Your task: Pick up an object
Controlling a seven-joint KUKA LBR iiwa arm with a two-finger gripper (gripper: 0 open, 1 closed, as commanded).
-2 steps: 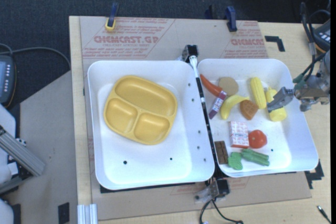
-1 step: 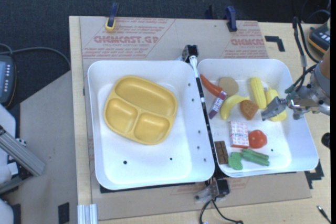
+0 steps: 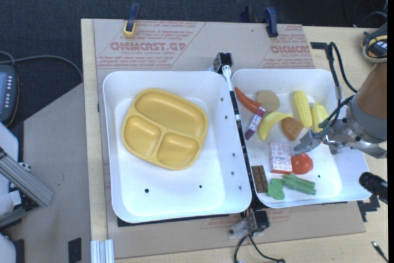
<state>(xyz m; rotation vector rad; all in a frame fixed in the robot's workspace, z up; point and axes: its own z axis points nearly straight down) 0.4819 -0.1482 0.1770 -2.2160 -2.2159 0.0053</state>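
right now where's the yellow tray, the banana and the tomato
yellow tray (image 3: 165, 129), camera view, on its centre ridge
banana (image 3: 271, 125), camera view, on the middle of its curve
tomato (image 3: 302, 164), camera view, on its red top

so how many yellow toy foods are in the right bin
3: a banana near the bin's middle, a corn cob up and right of it, and a yellow piece beside the corn. More could hide under the arm.

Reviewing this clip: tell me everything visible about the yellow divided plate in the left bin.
The yellow plate is a rounded-square tray of matte plastic by its look, moulded into three compartments: one long section along its far side and two smaller ones nearer the camera. It lies flat and right side up, turned slightly askew, on the floor of the left bin, toward its far half. Nothing sits in it or touches it.
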